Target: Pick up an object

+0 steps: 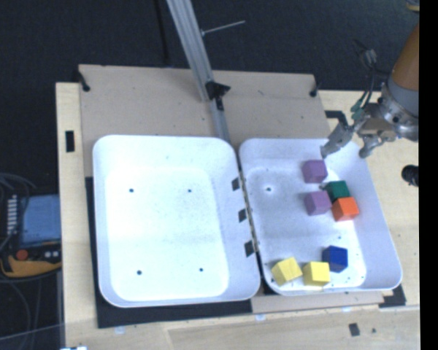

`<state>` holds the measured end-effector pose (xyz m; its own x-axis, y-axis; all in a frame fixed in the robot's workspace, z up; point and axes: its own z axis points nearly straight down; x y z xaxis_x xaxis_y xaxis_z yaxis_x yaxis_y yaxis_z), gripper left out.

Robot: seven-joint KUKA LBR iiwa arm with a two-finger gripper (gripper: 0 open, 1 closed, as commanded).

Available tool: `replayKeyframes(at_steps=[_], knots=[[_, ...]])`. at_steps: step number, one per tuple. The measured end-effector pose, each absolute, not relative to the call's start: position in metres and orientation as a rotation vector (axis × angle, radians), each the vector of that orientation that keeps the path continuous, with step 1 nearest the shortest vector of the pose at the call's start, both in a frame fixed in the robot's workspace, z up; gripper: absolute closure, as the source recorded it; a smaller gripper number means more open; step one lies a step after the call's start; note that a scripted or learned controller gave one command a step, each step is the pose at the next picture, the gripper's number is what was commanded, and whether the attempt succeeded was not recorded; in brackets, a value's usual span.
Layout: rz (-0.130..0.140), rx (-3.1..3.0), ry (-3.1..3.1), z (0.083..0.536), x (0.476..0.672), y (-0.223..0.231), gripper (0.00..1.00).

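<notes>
Item: my gripper (348, 144), fingers spread and empty, above right bin (277, 168) beside purple cube (314, 170); nothing lifted yet.

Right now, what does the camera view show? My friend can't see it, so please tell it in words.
A grey robot arm's open claw hangs above the top edge of the right shallow white bin, holding nothing. That bin holds seven small blocks: two purple, one green, one orange, one blue and two yellow.
</notes>
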<state>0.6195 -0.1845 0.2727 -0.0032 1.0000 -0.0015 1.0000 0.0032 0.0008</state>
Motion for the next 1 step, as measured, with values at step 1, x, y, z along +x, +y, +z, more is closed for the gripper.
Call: replayKeyframes(at_steps=[1], knots=[[-0.002, 2.215, 2.225, 0.2728, 0.6195, -0.1846, 0.00]])
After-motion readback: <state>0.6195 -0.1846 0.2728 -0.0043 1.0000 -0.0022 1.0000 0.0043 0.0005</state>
